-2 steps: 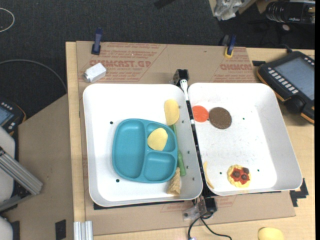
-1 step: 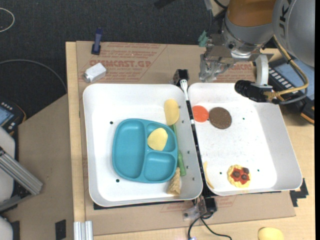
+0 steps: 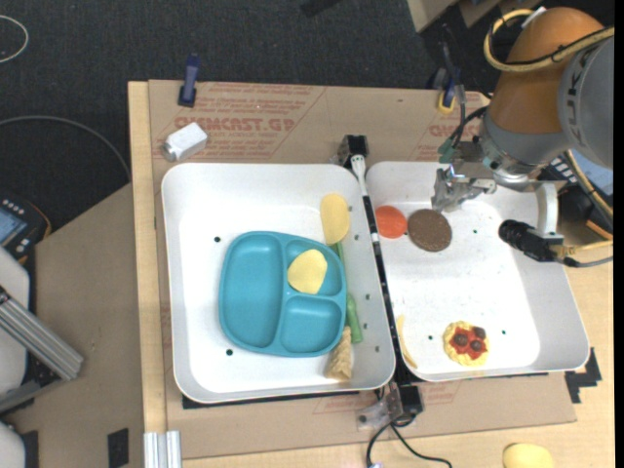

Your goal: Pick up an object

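Observation:
My gripper (image 3: 451,193) hangs over the back of the right bin (image 3: 546,300), below the grey wrist and its orange band. A brown round patty (image 3: 429,231) lies just in front of and below it, apart from it. An orange-red disc (image 3: 391,222) sits right beside the patty by the bin's left wall. Near the front of this bin lies a small pizza (image 3: 466,342), with a pale wedge (image 3: 402,344) close to the left wall. Nothing shows in the gripper.
The left bin (image 3: 190,261) holds a teal divided plate (image 3: 263,300) with a yellow piece (image 3: 308,271) on it. Around the plate are a yellow oblong item (image 3: 334,217), a green stick (image 3: 350,305) and a tan chunk (image 3: 340,360). A black part (image 3: 526,239) reaches in at the right.

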You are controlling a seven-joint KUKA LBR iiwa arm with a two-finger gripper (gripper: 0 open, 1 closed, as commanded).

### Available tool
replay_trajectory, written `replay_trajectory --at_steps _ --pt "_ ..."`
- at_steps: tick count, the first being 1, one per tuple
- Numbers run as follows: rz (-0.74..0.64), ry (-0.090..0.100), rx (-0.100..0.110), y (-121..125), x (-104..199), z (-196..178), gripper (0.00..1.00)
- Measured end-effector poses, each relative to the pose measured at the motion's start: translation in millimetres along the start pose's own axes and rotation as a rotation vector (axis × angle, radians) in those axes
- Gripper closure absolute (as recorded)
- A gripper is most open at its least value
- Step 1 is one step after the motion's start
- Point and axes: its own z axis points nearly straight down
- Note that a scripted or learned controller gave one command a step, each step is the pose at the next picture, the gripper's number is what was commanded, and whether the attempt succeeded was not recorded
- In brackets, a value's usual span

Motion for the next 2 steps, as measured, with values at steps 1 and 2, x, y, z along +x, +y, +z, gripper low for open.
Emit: replay_trajectory --at_steps 1,2 --pt "-0.01 -0.001 -0.026 -5.6 8.5 -203.2 1.0" --pt "-0.012 -0.001 -0.028 -5.0 19.2 -332.3 1.0"
